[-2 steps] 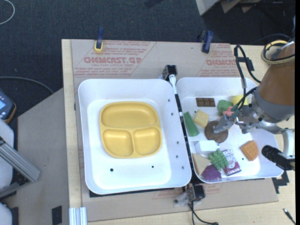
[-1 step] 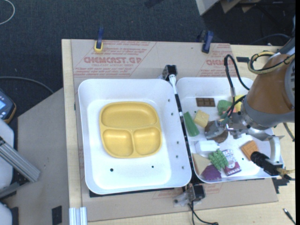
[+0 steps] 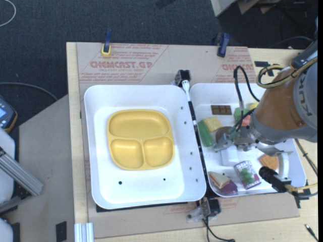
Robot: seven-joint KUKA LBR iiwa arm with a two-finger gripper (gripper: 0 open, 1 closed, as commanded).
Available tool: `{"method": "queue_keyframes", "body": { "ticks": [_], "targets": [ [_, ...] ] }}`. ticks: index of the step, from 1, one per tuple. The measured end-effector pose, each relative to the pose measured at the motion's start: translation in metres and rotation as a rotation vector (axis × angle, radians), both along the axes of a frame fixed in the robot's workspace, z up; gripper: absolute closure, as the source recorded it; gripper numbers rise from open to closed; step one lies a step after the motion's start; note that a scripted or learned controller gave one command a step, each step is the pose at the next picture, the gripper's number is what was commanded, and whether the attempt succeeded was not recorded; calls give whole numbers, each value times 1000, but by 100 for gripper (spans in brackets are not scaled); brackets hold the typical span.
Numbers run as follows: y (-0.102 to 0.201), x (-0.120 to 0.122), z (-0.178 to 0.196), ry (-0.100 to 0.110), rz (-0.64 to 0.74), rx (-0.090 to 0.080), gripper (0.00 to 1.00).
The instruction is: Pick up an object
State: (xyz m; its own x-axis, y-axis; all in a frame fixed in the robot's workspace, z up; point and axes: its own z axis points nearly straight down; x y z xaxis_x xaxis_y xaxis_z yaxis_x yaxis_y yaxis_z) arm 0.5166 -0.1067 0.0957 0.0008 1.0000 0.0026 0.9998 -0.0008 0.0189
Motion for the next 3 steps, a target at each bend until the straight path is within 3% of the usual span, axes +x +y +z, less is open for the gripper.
{"method": "queue_keyframes", "body": {
  "ticks": [1,3],
  "targets": [
    [-2,-7,5,17,-1,-3,100],
    [-1,4,95,13,3,-5,100]
  ]
}}
